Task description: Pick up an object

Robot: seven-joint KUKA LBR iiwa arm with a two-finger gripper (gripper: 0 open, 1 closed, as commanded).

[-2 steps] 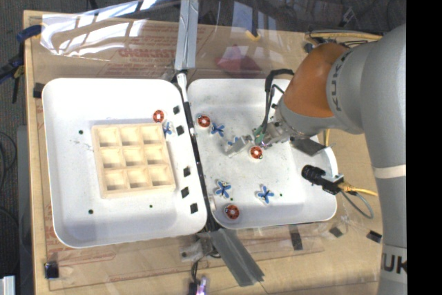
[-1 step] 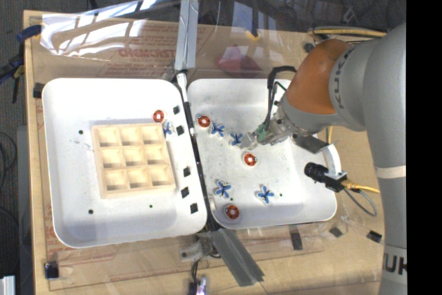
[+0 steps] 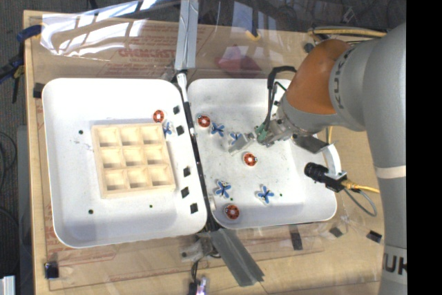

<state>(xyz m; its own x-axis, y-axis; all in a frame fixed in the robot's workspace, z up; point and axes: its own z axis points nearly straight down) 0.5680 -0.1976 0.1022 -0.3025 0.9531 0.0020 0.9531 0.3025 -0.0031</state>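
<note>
Pincer (image 3: 243, 139) low in right bin (image 3: 304, 207), beside grey object (image 3: 237, 141), long axis slanted

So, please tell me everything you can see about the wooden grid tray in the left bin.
The wooden grid tray is a pale, unpainted square block that looks like light wood, divided into nine square compartments, three by three. It lies flat on the floor of the left bin, about central and turned slightly against the bin's edges. Its compartments look empty. A small red ring lies close beyond its upper right corner; whether they touch is unclear.
</note>
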